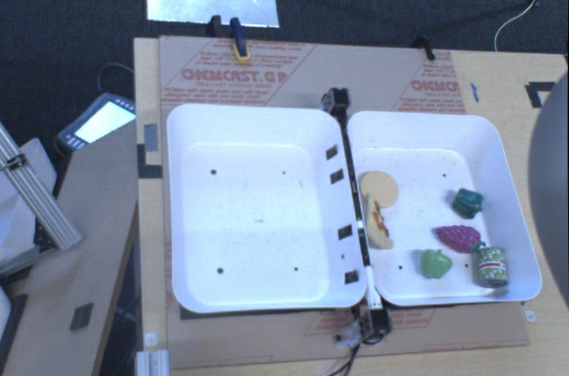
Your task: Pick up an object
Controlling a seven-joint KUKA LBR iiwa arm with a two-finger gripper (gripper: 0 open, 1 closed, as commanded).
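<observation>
The claw cannot be made out, so its state cannot be told; a blurred grey arm (553, 161) bulges in at three o'clock. Just beside it, the right bin (418, 127) holds all the objects. A dark green pepper (468, 203) sits nearest the arm, with purple grapes (458, 236) at its six o'clock. A small can (490, 266) stands in the five o'clock corner, a green apple (436, 263) near its nine o'clock. A tan disc (379, 187) and a hot dog (380, 225) lie by the bin's nine o'clock wall. The left bin (244, 121) adjoins.
</observation>
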